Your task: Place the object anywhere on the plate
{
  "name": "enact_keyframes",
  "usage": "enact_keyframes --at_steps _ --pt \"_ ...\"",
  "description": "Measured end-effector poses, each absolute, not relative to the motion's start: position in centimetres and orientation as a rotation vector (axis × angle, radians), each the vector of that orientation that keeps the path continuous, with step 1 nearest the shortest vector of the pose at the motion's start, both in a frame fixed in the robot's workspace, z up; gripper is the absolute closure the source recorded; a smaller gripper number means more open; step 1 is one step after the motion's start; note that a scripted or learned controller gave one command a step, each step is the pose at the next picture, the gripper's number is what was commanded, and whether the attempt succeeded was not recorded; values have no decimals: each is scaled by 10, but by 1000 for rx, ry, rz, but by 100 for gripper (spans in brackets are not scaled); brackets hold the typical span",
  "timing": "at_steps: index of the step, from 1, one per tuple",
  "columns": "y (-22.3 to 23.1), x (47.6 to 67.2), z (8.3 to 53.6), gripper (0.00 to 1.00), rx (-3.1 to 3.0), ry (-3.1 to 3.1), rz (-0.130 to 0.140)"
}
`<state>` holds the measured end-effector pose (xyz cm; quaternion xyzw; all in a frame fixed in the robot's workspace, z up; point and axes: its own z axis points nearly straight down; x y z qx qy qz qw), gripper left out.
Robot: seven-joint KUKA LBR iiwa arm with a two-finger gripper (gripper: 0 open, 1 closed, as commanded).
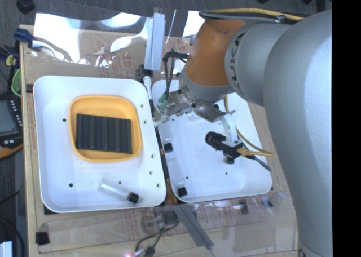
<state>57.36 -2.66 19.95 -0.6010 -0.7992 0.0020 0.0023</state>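
**Desk:** Two white bins, one arm. What does the camera view show?

**Photographer:** The grey arm (271, 53) reaches over the right bin (197, 177), with its gripper (164, 108) low at that bin's far left corner, just beside the divide. I cannot tell whether it is clenched or released, or whether it grasps anything.

**Desk:** And the object?

**Photographer:** Likely the clear tube (117, 189) with a dark cap. It lies on its side at the near edge of the left bin (45, 137), close to the yellow plate (104, 102) but apart from it. A dark ridged slab (107, 134) already sits on the plate.

**Desk:** So which step?

**Photographer:** It looks like the pick is not yet done. The next move calls for crossing to the left bin, descending over the tube, then carrying it to the plate.
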Motion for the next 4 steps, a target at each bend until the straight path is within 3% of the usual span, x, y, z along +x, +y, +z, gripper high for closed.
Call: enact_keyframes --at_steps 1,2,3,4 --pt "11 513 191 100 -1507 -2750 5" --pt "11 514 191 0 -1508 -2750 5" --pt "-62 539 192 0 -1446 -2788 2" --pt "-61 539 201 100 -1440 -2791 3"
